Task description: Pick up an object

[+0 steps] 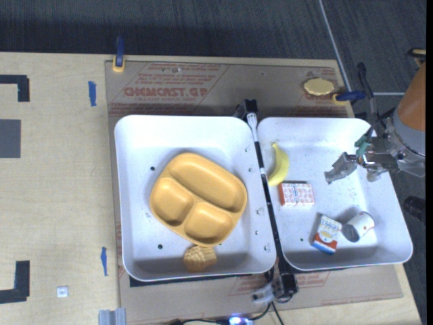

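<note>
Hovering over the right bin (pixel 385 202), my end effector (pixel 348 166) hangs empty with fingers apart, above the small box (pixel 296 194) and banana (pixel 278 164).

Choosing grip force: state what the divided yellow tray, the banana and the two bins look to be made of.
Divided yellow tray: likely moulded plastic, with smooth rounded compartments, uniform colour and a soft sheen.
Banana: probably a plastic toy, evenly yellow and unblemished, though real fruit can't be excluded.
Left bin and right bin: apparently white plastic or coated metal, matt and scuffed with dark specks.
</note>
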